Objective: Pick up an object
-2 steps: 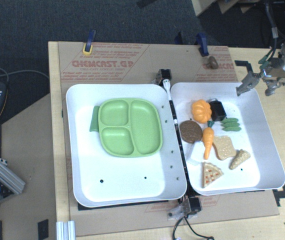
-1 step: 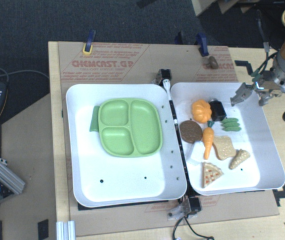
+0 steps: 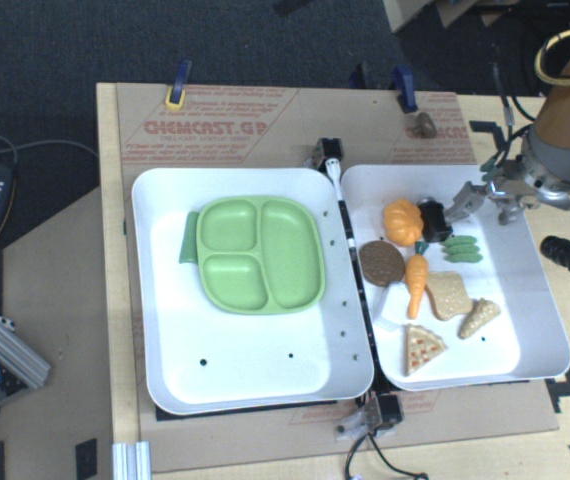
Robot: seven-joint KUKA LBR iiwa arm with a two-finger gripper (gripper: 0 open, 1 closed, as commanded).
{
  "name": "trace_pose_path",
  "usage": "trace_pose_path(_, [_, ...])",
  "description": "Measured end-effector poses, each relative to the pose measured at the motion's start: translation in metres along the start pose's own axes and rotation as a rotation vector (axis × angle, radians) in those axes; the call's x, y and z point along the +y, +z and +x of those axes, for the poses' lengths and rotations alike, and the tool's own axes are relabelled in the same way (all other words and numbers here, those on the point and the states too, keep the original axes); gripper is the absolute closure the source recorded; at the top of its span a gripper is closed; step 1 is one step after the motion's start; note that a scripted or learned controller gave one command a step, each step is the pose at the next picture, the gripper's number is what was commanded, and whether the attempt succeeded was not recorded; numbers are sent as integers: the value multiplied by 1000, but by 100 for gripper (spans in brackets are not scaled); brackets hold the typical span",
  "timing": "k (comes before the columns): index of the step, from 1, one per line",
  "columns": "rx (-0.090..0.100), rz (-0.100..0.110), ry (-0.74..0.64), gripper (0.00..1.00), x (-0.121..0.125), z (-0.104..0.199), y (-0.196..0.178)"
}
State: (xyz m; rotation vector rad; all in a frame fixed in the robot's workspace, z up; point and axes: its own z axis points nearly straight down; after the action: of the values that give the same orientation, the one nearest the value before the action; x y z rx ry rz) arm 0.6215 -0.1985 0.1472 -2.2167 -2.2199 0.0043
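Cardboard (image 3: 265,118) is covering the bench under both white bins (image 3: 165,298); dark carpet (image 3: 115,18) is lying behind. Gripper (image 3: 435,223) state: cannot tell.

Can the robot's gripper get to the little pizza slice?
Probably yes. The pizza slice lies flat in the right bin, with nothing on top of it. The gripper sits in that same bin, farther back, near the orange pumpkin.

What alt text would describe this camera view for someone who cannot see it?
A grey robot arm's gripper reaches into the right white bin of toy food, beside a small orange plastic pumpkin. The left white bin holds a green three-compartment plastic plate.
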Motion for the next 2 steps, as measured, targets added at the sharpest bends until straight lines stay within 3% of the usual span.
trace_pose_path(1, [1, -8, 2, 0, -7, 5, 46])
trace_pose_path(2, [3, -12, -2, 0, -2, 6, 54])
